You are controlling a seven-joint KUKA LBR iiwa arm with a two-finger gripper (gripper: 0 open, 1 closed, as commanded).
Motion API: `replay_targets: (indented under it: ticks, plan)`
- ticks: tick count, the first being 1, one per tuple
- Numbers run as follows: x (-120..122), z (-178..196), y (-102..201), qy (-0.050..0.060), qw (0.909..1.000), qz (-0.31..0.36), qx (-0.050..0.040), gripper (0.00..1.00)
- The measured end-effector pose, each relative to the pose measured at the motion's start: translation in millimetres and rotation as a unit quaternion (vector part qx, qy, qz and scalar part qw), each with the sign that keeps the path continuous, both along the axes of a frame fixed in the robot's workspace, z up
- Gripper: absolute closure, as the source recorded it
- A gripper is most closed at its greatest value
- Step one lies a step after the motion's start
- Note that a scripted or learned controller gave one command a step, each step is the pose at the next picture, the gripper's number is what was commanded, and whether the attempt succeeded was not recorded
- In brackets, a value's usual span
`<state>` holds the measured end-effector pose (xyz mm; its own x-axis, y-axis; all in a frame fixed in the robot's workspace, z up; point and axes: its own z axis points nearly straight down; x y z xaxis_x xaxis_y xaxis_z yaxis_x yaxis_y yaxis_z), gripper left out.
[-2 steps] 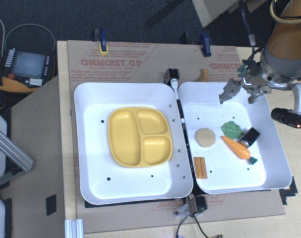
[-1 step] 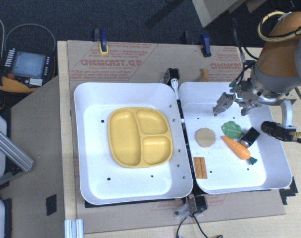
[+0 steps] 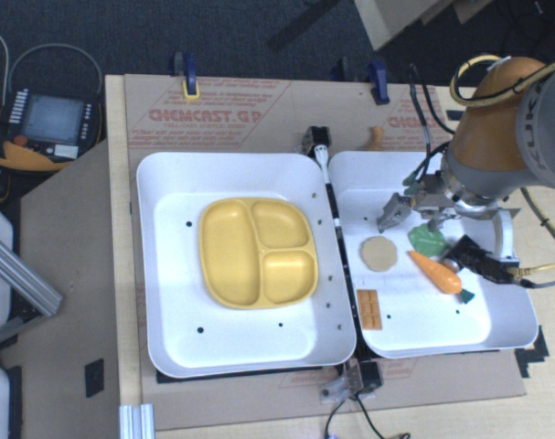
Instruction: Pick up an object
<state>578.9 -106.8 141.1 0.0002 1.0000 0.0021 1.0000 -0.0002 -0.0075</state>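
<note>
The grey arm with the orange band is reaching in from the upper right, its hand (image 3: 421, 210) hanging over the right white bin (image 3: 400, 335); whether its fingers are spread or closed cannot be told. Below it, right of centre, a round tan disc (image 3: 379, 253), a green leafy piece (image 3: 428, 240), an orange carrot (image 3: 436, 272) and a small brown waffle-like rectangle (image 3: 368, 308) are lying. A yellow three-compartment plate (image 3: 257, 251) is sitting in the left white bin (image 3: 167, 199).

Two white bins (image 3: 158, 245), one yellow divided plate (image 3: 257, 251), one carrot (image 3: 435, 272), one round cookie (image 3: 379, 253), one brown wafer (image 3: 368, 309), one green piece (image 3: 430, 240).
</note>
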Motion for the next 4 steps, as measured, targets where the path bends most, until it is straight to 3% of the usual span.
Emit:
replay_targets:
  ticks: [1,2,4]
  plan:
    - [-1.0,-53.3,0.8,-0.001,1.0,0.0,-0.0001,0.0]
    - [0.4,-39.7,0.3,-0.004,1.0,-0.001,-0.001,1.0]
    - [14.1,52.9,-0.4,-0.007,1.0,0.001,-0.002,1.0]
